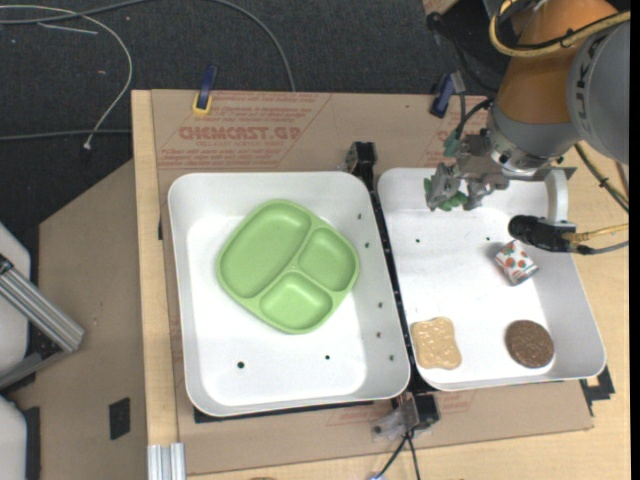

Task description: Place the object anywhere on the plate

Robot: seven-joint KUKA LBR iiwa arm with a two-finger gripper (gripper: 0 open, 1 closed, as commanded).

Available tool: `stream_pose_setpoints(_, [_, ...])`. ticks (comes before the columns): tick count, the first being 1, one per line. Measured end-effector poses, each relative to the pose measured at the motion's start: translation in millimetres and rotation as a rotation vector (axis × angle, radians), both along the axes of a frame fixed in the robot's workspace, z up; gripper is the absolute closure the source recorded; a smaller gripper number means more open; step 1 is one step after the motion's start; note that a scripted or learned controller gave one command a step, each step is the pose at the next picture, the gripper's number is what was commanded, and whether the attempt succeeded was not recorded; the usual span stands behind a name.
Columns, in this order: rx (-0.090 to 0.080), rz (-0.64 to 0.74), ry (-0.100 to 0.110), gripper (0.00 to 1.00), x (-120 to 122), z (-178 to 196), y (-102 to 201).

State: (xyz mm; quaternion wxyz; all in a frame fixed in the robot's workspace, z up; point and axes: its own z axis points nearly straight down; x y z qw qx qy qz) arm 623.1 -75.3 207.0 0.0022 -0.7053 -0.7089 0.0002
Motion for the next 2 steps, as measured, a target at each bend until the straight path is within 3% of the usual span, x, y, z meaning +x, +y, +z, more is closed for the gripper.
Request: stream_pose_setpoints(2, [0.000,0.001,0.001,1.00,-30.5,11.1,116.7])
